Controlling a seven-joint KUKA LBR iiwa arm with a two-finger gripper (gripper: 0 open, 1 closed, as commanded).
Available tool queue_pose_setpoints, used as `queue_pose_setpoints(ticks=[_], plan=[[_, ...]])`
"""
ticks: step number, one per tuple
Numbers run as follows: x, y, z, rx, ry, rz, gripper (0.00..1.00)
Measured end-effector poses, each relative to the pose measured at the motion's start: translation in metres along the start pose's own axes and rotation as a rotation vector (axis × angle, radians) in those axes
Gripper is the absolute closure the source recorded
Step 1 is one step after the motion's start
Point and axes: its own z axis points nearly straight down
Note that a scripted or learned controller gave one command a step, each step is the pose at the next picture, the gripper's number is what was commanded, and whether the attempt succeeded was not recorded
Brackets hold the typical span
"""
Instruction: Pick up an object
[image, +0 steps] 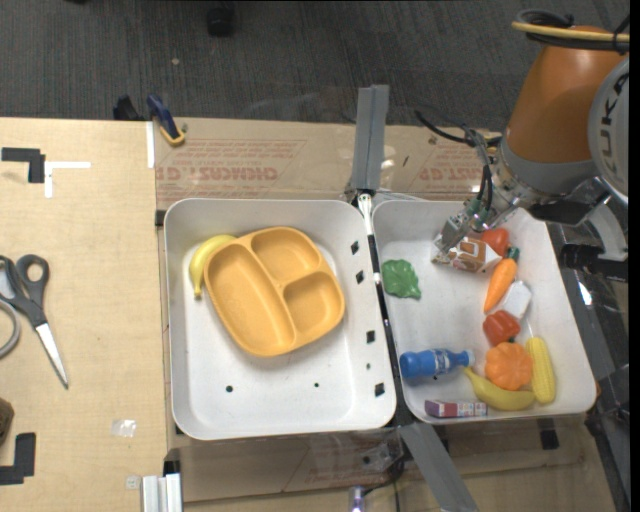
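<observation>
A dark grey carpeted floor (300, 50) runs across the top, with a small black object (220, 18) lying on it near the upper edge. Below it, the desk (80, 290) has a pale wooden surface on the left. A sheet of brown cardboard (260, 160) with reversed red lettering lies flat behind the bins. A pair of grey-handled scissors (35, 310) rests on the wood at the left, blades pointing down and right. Black and white tape marks (40, 165) sit near the upper left corner. A blue-and-yellow clamp (165, 120) grips the cardboard's far edge. Light is even and soft.
</observation>
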Motion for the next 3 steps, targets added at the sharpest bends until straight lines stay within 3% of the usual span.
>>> queue_pose_setpoints(ticks=[1,2,3], plan=[[0.011,-0.084,0.150,0.000,0.002,0.078,1.00],[0.011,-0.084,0.150,0.000,0.002,0.078,0.00],[0.029,-0.122,0.148,-0.006,-0.003,0.108,0.00]])
